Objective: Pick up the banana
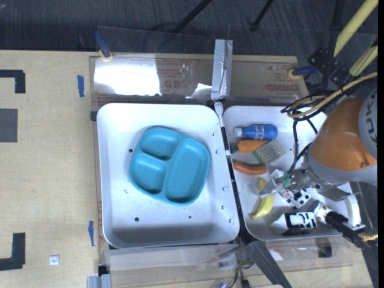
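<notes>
Lower right, our black two-finger gripper point(294, 204) hovers, grip state unclear; we should centre over the curved yellow banana point(263, 206).

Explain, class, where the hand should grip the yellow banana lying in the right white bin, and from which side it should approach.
Probably grip the yellow banana across its narrow middle, coming straight down from above. It lies flat and slantwise near the front of the right white bin, so the fingers should straddle its width. The hand sits just to its right, with small cluttered items between, making a sideways approach awkward.
</notes>
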Tool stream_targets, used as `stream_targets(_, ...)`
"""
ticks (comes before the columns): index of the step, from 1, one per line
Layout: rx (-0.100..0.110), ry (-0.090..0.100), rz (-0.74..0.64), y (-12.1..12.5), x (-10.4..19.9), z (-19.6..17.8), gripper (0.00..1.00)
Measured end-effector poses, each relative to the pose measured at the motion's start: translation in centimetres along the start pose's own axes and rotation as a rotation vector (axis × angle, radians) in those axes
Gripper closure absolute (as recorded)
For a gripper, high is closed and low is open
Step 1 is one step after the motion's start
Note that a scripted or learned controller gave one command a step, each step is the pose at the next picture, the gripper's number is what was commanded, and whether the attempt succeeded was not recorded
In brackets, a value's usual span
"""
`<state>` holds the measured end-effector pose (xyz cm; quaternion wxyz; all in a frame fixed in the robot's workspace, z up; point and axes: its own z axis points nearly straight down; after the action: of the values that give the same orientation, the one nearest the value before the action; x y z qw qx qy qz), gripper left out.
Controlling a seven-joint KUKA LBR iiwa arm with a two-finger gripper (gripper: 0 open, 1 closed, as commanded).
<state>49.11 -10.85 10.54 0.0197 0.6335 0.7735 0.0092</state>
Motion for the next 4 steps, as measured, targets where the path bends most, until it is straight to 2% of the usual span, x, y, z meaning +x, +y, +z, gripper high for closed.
stream_targets(1,-0.002,-0.008,-0.205,0.0,-0.3,0.0,0.0)
stream_targets(2,-0.003,-0.012,-0.471,0.0,-0.7,0.0,0.0)
stream_targets(3,-0.004,-0.012,-0.472,0.0,-0.7,0.0,0.0)
stream_targets(4,0.031,0.029,-0.56,0.7,7.4,-8.0,0.0)
